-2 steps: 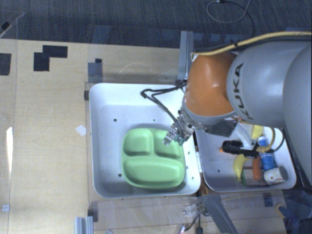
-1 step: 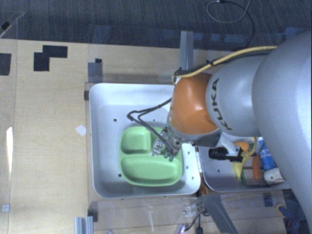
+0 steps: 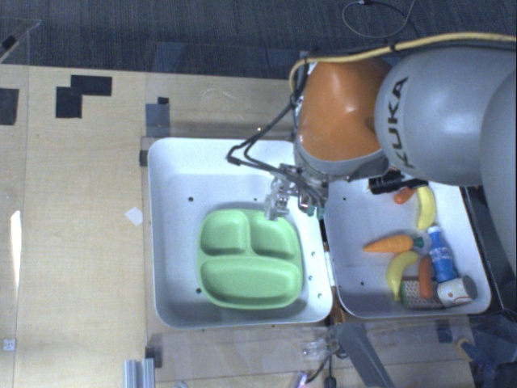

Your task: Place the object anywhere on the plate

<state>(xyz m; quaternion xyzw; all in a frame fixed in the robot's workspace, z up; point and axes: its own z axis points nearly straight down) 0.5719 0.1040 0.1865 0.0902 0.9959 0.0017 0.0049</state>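
A green three-compartment plate [image 3: 249, 259] lies in the left white bin [image 3: 174, 217]. My gripper [image 3: 285, 200] hangs just above the plate's upper right corner, near the wall between the bins. The metal fingers point down and the arm's orange band hides much of them. No object shows between the fingers. The plate's compartments look bare.
The right bin [image 3: 355, 281] holds two bananas [image 3: 425, 207], a carrot [image 3: 389, 245], a blue bottle [image 3: 440, 255], a red piece [image 3: 404, 195] and a few more items at its lower right. The big grey arm covers that bin's upper part. Wooden bench lies to the left.
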